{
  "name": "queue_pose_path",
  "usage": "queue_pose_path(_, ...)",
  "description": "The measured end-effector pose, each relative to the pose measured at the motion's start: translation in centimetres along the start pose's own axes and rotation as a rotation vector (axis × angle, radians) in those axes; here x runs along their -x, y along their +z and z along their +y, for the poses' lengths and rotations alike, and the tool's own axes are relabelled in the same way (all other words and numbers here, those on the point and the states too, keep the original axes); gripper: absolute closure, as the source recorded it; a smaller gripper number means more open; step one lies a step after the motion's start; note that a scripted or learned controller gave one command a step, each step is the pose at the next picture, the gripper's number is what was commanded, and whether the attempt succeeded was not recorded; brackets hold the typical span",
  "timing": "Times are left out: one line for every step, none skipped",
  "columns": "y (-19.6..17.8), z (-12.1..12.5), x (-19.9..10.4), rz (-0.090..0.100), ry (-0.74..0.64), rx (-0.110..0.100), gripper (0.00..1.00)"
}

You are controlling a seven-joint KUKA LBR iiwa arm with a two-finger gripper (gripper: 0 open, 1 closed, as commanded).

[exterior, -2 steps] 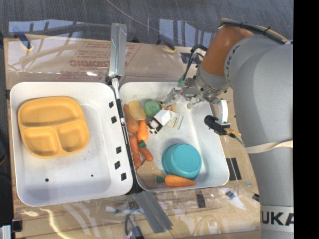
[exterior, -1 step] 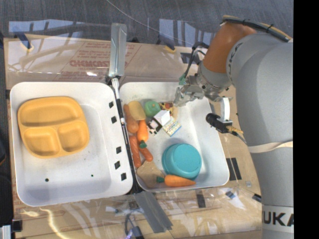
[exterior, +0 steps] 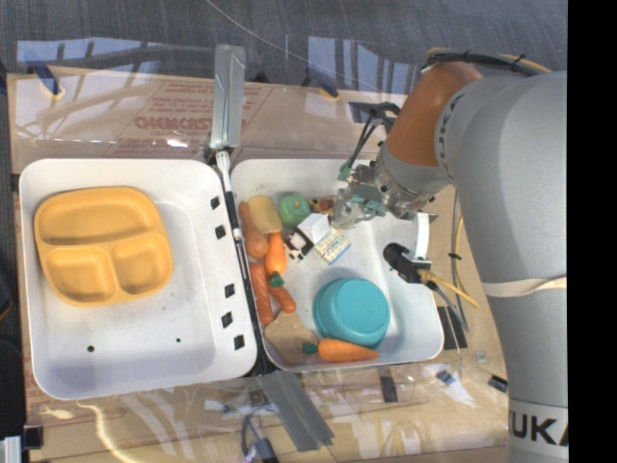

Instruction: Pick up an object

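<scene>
— Camera view has the gripper (exterior: 349, 204) low over the right bin (exterior: 424, 340), near its back edge. Fingers — can't tell their state from here.

— And the pickings?

— Green ball (exterior: 293, 206) at the back edge, just left of the gripper. Carrots (exterior: 268, 278) along the left wall, teal bowl (exterior: 352, 311) by the front edge, one carrot (exterior: 345, 351) touching it. Left bin (exterior: 58, 369) carries a yellow divided tray (exterior: 101, 242).
</scene>
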State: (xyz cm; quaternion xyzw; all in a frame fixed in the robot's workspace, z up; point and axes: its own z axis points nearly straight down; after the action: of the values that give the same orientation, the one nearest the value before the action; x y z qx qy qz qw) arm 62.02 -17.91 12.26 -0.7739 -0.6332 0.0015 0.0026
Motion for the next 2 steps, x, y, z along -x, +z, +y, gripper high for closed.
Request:
queue_pose_path(0.0, 0.0, 0.0, 0.000, 0.000, 0.000, 0.00)
queue_pose_path(3.2, -7.4, -1.7, 0.000, -0.009, 0.000, 0.00)
